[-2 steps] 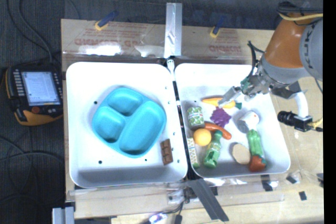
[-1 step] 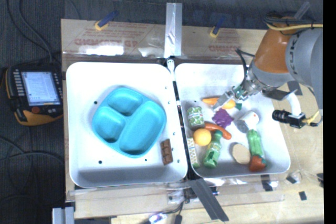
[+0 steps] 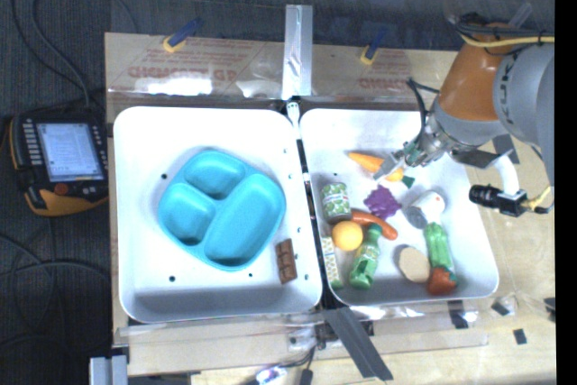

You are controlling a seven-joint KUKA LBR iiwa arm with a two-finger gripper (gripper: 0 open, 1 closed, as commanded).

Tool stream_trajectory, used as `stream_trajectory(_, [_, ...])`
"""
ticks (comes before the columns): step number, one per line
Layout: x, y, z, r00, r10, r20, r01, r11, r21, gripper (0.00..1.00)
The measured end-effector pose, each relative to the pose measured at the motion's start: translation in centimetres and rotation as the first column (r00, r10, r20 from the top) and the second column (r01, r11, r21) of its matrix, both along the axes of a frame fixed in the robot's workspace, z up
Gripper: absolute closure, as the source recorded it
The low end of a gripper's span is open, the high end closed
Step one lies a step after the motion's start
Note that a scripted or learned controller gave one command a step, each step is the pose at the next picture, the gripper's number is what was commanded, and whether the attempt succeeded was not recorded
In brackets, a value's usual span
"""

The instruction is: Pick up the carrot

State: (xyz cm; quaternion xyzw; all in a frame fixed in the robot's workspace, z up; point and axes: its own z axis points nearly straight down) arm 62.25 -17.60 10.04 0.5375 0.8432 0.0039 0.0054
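In the right bin (image 3: 469,279), gripper (image 3: 398,165) sits just beside the carrot (image 3: 366,161); grip state cannot be told. Blue tray (image 3: 223,208) in left bin (image 3: 144,284).

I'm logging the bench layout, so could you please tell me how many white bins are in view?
2. The left bin holds a blue divided tray and a small brown item; the right bin holds the toy foods, with the hand near the carrot.
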Motion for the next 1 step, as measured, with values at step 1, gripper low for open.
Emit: stream_trajectory(1, [1.89, 6.67, 7.61, 0.998, -0.067, -0.013, 0.067, 0.998, -0.001, 1.0])
